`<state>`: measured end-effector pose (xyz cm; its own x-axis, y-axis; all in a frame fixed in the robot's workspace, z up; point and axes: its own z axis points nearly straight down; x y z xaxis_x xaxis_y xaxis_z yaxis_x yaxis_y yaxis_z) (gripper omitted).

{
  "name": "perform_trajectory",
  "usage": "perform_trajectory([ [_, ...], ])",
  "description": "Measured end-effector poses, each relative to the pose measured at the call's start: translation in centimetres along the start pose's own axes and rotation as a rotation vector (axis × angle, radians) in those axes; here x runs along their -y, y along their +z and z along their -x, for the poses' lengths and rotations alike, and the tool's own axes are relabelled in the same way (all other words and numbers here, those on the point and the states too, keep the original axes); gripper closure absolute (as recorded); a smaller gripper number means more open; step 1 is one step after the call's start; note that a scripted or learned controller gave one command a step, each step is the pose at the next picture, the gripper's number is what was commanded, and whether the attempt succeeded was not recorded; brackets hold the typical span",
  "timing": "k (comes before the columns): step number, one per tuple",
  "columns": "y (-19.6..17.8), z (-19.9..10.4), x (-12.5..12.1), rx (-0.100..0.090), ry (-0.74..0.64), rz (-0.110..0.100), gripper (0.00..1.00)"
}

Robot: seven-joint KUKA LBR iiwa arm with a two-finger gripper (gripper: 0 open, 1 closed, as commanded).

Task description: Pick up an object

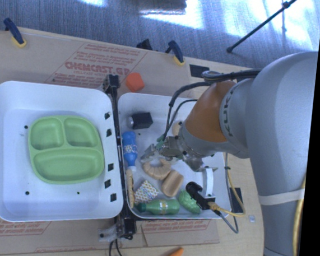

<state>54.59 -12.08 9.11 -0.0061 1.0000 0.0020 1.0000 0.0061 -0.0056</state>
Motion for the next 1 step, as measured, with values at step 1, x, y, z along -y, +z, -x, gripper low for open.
perform_trajectory([
  [1, -0.02, -2.33, 1.42, 0.002, 0.0, 0.002, 0.0],
])
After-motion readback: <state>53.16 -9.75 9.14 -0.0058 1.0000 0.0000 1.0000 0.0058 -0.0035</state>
